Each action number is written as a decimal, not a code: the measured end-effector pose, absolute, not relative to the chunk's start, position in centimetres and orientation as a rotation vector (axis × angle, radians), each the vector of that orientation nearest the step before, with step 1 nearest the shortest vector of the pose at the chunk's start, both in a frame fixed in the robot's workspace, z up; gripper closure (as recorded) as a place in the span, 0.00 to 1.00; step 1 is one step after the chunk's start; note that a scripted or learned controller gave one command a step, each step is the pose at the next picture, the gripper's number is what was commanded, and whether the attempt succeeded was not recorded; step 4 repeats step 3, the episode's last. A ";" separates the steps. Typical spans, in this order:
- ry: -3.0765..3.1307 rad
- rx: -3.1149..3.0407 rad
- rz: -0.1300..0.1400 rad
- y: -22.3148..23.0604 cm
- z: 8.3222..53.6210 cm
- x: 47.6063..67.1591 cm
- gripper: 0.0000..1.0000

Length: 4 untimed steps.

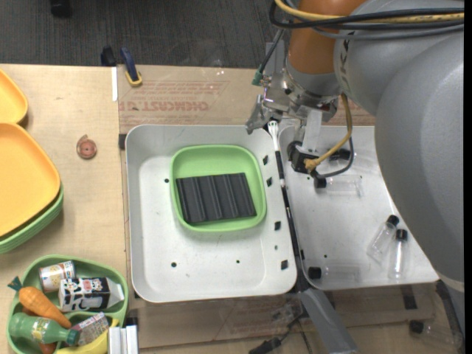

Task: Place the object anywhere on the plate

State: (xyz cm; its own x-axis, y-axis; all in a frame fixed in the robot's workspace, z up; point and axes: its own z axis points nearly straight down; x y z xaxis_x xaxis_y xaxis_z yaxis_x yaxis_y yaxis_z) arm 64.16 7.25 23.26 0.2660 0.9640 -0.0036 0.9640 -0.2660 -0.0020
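A dark ribbed object (215,198) already lay on the green plate (253,164); the gripper (299,135) hovered apart, its state unclear.

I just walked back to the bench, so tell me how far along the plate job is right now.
Done, it seems: a dark grey ribbed rectangular slab lies flat on the square light green plate in the left white bin. In hand: nothing visible; the gripper hangs over the divider at the bins' far edge, apart from the plate. Left: apparently nothing, unless the clear plastic vials in the right bin also count.
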 end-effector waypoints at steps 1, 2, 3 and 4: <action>1.908 2.496 -0.009 8.4 22.0 61.8 0.00; 1.646 2.675 -0.006 11.2 25.0 60.9 0.00; 1.448 2.788 -0.009 13.3 21.2 62.7 0.00; 1.448 2.788 -0.009 13.3 21.2 62.7 0.00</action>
